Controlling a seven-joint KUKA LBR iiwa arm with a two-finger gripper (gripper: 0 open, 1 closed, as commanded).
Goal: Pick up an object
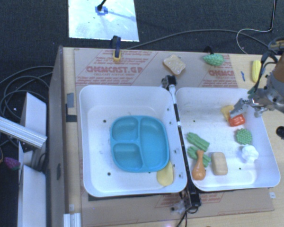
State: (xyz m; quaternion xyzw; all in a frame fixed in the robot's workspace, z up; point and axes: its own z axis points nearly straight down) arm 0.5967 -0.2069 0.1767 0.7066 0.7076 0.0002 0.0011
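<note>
My gripper [249, 109] hangs over the far right part of the right bin [262, 178], open, with nothing between its fingers. Just below and left of it lie a small red-orange piece [236, 121] and a yellow piece [226, 110]. Further toward the front of this bin are a green bumpy ball [244, 136], a white crumpled lump [249, 152], a tan block [219, 163], an orange drumstick-shaped toy [199, 167] and green bean pods [198, 142].
The left bin [94, 126] holds a blue divided plate [139, 143] and a yellow item [165, 175] at its front right corner. On the bench behind the bins lie a bread slice [174, 64], a green bumpy toy [213, 59] and a yellow toy [256, 70].
</note>
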